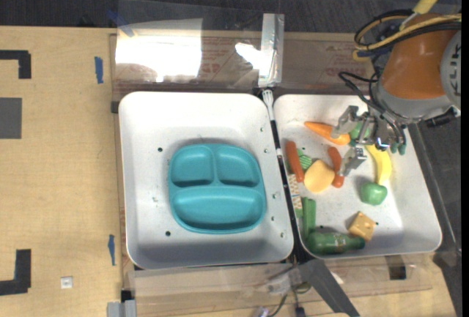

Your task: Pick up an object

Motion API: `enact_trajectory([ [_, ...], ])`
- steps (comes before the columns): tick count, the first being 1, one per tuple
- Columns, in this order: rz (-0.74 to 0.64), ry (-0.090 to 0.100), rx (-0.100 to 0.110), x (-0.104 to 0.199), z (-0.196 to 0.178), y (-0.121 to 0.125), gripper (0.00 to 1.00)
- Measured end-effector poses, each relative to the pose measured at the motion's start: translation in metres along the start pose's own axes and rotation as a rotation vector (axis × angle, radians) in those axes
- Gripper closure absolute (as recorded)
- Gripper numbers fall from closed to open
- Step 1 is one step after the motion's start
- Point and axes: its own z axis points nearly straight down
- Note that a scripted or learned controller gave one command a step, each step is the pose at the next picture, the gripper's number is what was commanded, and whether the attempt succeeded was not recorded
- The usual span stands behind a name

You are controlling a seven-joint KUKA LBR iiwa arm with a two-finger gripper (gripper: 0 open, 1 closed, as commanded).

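Near edge of right bin (pixel 421 231): green bottle (pixel 327 240) lying along the front wall, tan block (pixel 361 225) just beside it. Further in: green fruit (pixel 373 193), banana (pixel 380 165), pale round fruit (pixel 319 177) with a red sausage (pixel 294 159) beside it, and a carrot (pixel 326 130) toward the back. Left bin (pixel 139 162) holds a teal tray (pixel 215 186).

Gripper (pixel 357 153) hangs over the middle of the right bin, between carrot and banana, low among the toys. Whether the claw is wide or narrow cannot be told; nothing shows plainly between its tips.

Step, as judged: the approach to a grasp, target not yet settled. No object appears lifted. The next move calls for centring on one toy, the small red piece (pixel 336 162) or the banana being nearest, and avoiding its neighbours.

Hard to read: the wrist hides part of the bin's back corner; the arm (pixel 421 66) is cut off at the right.
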Motion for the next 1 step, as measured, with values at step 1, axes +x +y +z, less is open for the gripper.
enact_trajectory([
  [1, 0.075, -0.019, 0.001, 0.0414, 0.0281, 0.0402, 0.0],
])
